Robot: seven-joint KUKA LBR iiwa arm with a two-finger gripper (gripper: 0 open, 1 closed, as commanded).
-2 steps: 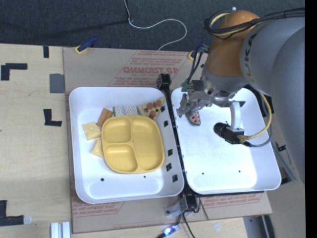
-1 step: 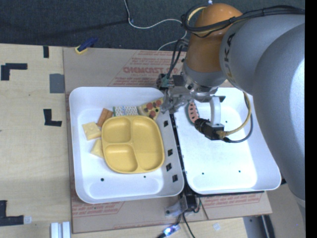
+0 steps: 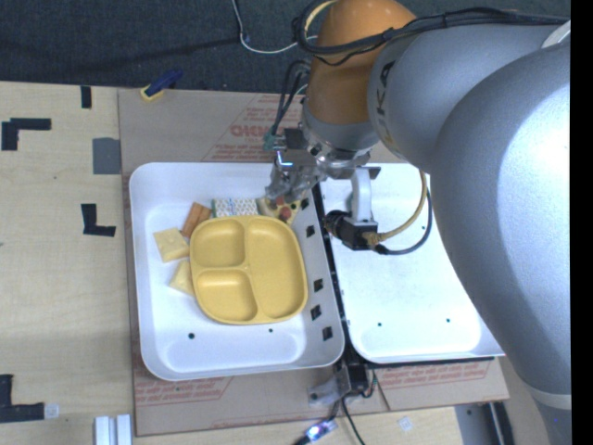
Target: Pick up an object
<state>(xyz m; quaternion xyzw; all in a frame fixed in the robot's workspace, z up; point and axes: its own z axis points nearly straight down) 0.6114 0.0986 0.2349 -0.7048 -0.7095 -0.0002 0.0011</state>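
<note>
The gripper (image 3: 289, 188) is lowered at the left white plastic bin's (image 3: 148, 248) far edge, beside the yellow divided plate (image 3: 248, 269); whether it is spread cannot be told. A grasp is judged next.

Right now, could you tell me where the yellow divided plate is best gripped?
I would pinch the yellow divided plate by its raised rim at the near right corner, coming straight down: it lies flat, too wide to span, and small items crowd its far-left side.

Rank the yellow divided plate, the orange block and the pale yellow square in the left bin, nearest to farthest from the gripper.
From the gripper at the left bin's far right:
1. Yellow divided plate, just below it.
2. Orange block, left along the far side.
3. Pale yellow square, farthest left.
</note>
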